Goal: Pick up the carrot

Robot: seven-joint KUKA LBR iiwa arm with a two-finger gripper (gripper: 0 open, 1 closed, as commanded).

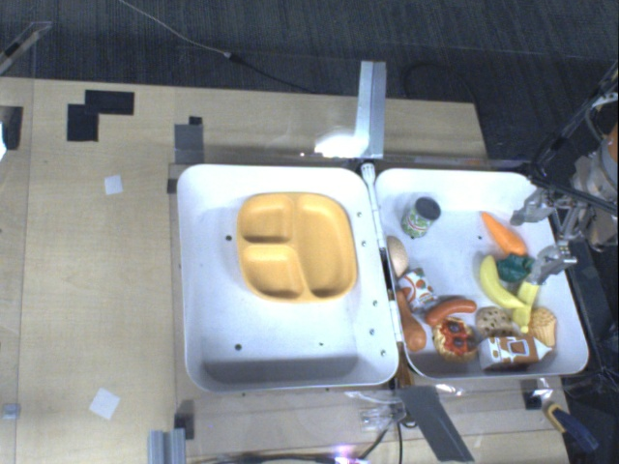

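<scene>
Right now the carrot [505,232] lies in the right bin [455,187], toward its far right part, above the banana [504,288] and well right of the small can [419,216]. The jaws [544,235] hover at the bin's right rim, spread apart with nothing between them, one fingertip just right of the carrot, the other beside the banana. Left of the right bin, the left bin [203,288] holds a yellow divided plate [293,245].

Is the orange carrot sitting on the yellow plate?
No, the orange carrot lies in the right white bin, while the yellow divided plate sits in the left bin.
</scene>
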